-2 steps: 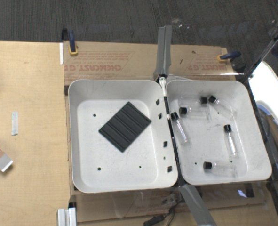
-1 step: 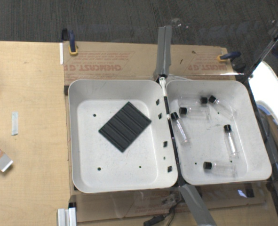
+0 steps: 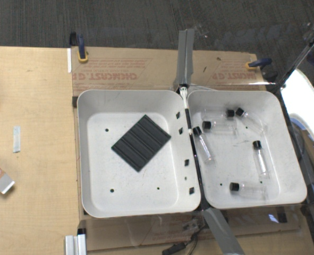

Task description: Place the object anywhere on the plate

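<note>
Dark carpet runs behind a tan worktop (image 3: 34, 105), where a sheet of printed cardboard (image 3: 146, 70) lies under two shallow white bins set side by side. At this moment the job looks to be at its very start: nothing rests on the plate, and the arm has not reached in over either bin, so I cannot tell whether the hand is spread or pressed together.

Left bin (image 3: 87, 195) holds one thing, a dark ribbed square plate (image 3: 141, 142), lying flat and turned cornerwise near the middle of the floor.

Right bin (image 3: 289, 190) holds several clear vials with black caps, scattered and apart from one another: one near the dividing wall (image 3: 202, 142), one at the upper middle (image 3: 231, 112), one toward the right side (image 3: 260, 159), and one near the lower edge (image 3: 244, 187). Which of them is meant as the object I cannot say.

My judgement is that the next move calls for coming down over one vial, closing across its narrow body, then carrying it over the divider to the plate. Clear, round tubes may roll or slip.
</note>
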